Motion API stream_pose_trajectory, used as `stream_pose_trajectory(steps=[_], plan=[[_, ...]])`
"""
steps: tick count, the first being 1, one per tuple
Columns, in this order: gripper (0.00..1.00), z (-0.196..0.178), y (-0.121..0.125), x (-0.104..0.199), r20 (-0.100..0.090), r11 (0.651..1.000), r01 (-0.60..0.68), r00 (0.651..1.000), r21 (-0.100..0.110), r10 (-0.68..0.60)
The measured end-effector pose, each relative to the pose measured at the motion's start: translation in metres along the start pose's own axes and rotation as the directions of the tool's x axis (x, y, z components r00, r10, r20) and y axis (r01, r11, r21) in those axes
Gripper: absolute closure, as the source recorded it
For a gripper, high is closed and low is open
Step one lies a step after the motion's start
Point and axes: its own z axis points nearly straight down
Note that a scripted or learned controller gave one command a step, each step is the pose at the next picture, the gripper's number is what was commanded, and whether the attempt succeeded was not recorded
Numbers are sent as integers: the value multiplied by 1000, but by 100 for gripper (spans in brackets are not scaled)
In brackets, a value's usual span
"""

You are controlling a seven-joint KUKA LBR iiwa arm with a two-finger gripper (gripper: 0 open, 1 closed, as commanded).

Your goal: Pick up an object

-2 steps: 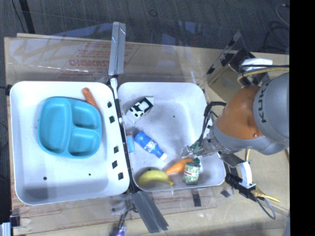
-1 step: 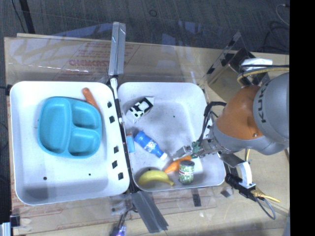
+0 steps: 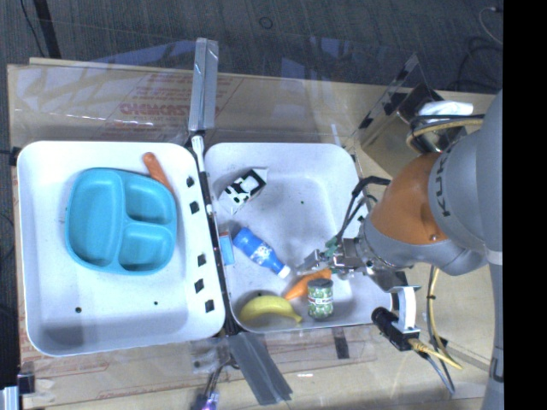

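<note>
Camera view — gripper low in right bin, just above small green-patterned jar and orange carrot; grip state impossible to tell. Yellow banana beside them.

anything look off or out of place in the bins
Slightly. The orange carrot in the left bin lies propped against the rim of the blue divided tray, not in a compartment. In the right bin, the blue bottle lies tipped on its side.
</note>
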Motion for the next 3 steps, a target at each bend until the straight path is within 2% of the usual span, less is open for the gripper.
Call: stream_pose_trajectory(steps=[1, 2, 3], plan=[[100, -11, 3, 0, 1, 1000, 5, 1000, -6, -5], [0, -10, 2, 0, 1, 1000, 6, 1000, -3, -6], [0, 0, 0, 9, -1, 990, 142, 990, 0, -142]])
